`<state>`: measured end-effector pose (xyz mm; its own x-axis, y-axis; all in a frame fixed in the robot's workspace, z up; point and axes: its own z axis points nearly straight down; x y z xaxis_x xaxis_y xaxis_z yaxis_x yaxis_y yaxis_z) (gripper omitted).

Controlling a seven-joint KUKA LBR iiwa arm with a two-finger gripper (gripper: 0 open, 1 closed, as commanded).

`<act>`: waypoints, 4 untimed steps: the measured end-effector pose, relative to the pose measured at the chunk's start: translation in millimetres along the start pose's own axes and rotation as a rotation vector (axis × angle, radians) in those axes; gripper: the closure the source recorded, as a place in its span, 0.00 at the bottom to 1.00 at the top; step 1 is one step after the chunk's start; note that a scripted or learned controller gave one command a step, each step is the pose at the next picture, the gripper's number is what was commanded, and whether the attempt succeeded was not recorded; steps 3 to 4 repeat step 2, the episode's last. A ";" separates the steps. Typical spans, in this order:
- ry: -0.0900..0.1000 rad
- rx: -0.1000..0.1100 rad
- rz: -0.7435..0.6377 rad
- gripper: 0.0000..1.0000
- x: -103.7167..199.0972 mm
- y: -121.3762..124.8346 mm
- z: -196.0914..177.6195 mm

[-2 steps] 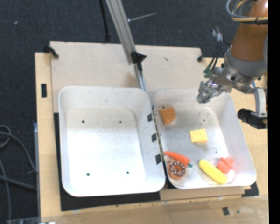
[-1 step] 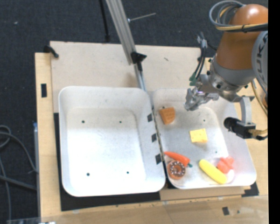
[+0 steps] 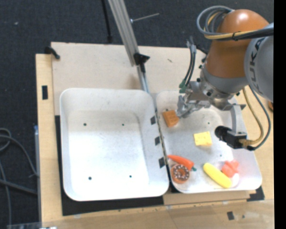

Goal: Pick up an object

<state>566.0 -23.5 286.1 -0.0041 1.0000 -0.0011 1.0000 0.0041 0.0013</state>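
Orange block (image 3: 170,119) lies at the right bin's (image 3: 250,168) upper left, just beside the end effector (image 3: 183,108). Whether its fingers are open cannot be told; nothing visibly held.

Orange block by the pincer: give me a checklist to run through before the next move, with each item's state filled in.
1. Pincer sits close beside the orange block: ok.
2. Finger opening visible: cannot tell.
3. Block actually between the fingers: cannot tell.
4. Block has free space toward the yellow block: ok.
5. Block lies near the right bin's wall, little room on that side: not ok.
6. Carrot and donut lie away from the block: ok.
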 end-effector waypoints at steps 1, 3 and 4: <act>0.001 0.001 -0.002 1.00 52.0 -9.8 21.1; 0.003 0.001 -0.003 1.00 96.6 -27.1 21.1; 0.003 0.001 -0.003 1.00 96.6 -27.1 21.1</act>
